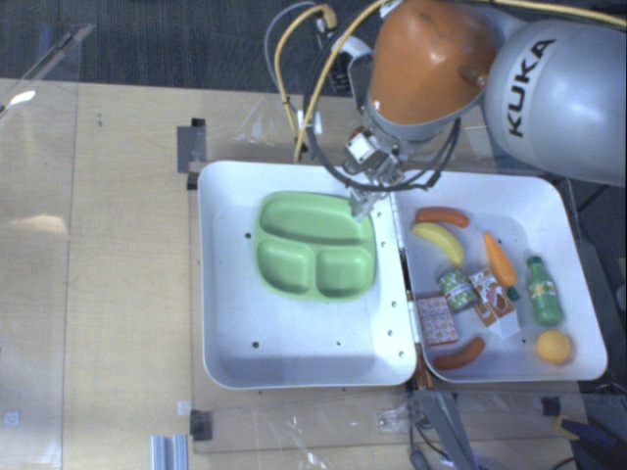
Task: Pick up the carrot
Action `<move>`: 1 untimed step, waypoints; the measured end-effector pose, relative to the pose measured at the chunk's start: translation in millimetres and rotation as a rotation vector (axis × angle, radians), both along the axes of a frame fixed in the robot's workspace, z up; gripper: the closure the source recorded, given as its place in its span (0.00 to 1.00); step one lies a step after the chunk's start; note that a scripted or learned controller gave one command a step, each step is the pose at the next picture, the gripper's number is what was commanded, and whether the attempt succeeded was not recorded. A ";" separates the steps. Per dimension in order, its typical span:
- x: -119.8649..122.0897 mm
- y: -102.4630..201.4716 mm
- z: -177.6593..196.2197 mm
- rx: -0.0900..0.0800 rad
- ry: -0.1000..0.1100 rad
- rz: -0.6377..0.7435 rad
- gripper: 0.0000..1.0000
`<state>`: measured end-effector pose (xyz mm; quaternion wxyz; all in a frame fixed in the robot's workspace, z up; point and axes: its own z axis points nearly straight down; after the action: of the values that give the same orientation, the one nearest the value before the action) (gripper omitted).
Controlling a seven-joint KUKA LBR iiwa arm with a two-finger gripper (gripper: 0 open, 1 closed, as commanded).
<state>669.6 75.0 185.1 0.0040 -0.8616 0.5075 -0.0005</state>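
Fingers [363, 202] apparently empty over green tray [315, 245]; carrot [499, 259] orange, tapered.

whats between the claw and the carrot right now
In the camera view, the claw sits over the green tray's upper right corner. Between it and the carrot lie the bins' shared rim, then the banana, with a sausage just above.
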 end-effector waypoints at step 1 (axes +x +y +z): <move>0.2 -32.0 -0.3 -0.001 -0.001 0.125 1.00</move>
<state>669.8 43.0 184.8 0.0037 -0.8917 0.4526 -0.0008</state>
